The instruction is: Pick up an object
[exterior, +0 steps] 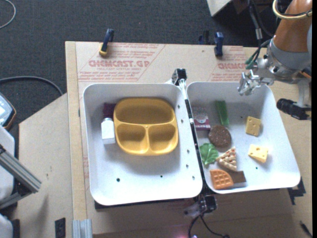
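The hand (246, 85) hung over the right bin's (285, 152) far rim, its grip state impossible to tell, so a straight descent risked striking the rim instead of the cheese wedge (253, 126).

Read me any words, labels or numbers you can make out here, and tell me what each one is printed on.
"CHEMCAST GP": red print, repeated, on the brown protective paper of the bench sheet behind the bins.
Smaller red lines above and below that name: too blurred to read.
A partial repeat of the same print behind the right bin: cut off and unclear.
Small red packet in the right bin: label too small to read.
White bottle in the left bin: no readable text.
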`<state>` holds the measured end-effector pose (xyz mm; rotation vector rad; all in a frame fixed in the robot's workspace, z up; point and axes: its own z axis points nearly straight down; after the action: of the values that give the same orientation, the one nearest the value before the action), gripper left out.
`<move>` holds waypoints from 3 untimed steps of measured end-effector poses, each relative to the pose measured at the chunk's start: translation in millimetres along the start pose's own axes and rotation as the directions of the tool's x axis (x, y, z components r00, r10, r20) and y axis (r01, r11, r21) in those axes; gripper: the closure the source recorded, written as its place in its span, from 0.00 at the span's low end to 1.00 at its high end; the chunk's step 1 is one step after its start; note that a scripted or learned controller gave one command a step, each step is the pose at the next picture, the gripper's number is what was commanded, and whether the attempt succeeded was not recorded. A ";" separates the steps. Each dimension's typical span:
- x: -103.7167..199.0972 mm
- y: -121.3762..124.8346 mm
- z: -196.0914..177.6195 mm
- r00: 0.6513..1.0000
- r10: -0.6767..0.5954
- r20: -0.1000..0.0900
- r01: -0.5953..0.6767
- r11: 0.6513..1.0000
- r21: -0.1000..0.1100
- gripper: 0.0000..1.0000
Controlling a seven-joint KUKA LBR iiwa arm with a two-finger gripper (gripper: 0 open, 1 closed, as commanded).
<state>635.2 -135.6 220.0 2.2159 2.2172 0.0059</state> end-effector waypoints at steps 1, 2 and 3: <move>42.1 -31.6 -11.3 1.000 -0.003 -0.005 0.003 1.000 0.011 1.00; 89.7 -60.6 -19.9 1.000 -0.003 -0.005 0.003 1.000 0.012 1.00; 129.4 -92.4 -5.3 1.000 -0.002 -0.004 0.002 1.000 0.013 1.00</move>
<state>542.7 -6.3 224.4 2.2222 2.2281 -0.0040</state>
